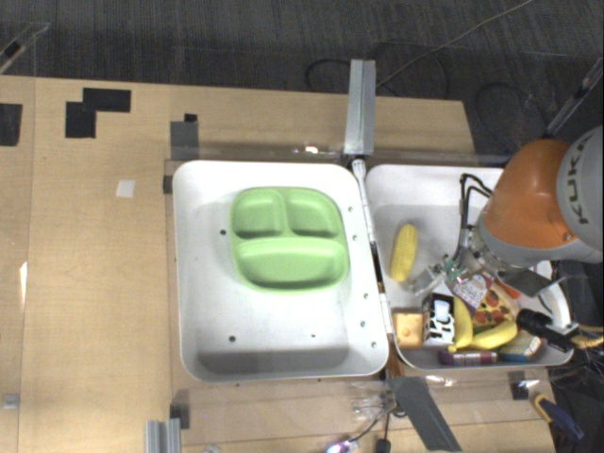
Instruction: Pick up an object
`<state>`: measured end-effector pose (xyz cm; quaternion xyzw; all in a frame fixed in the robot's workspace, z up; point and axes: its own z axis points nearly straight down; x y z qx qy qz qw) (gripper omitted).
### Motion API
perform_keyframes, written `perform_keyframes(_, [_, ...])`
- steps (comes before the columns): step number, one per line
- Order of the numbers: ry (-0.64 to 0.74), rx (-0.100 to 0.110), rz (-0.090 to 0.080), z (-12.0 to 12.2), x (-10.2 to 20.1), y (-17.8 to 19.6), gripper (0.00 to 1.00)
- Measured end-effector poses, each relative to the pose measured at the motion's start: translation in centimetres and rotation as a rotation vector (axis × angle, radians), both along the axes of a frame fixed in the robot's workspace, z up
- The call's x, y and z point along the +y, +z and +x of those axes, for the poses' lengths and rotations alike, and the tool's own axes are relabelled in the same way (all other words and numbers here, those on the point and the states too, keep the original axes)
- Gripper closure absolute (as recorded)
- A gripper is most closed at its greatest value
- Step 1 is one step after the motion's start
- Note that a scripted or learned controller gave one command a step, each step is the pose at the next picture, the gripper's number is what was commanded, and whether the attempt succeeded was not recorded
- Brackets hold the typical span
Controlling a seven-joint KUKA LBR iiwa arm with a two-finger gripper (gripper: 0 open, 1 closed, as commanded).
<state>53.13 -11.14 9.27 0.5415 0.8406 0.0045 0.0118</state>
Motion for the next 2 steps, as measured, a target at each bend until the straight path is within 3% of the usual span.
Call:
perform_keyframes(1, [0.059, 0.002, 0.003, -0.4, -3.2, 0.0, 0.00])
perform_keyframes(2, [-0.360, 0.007, 0.011, 4.3, -1.3, -0.2, 0.00])
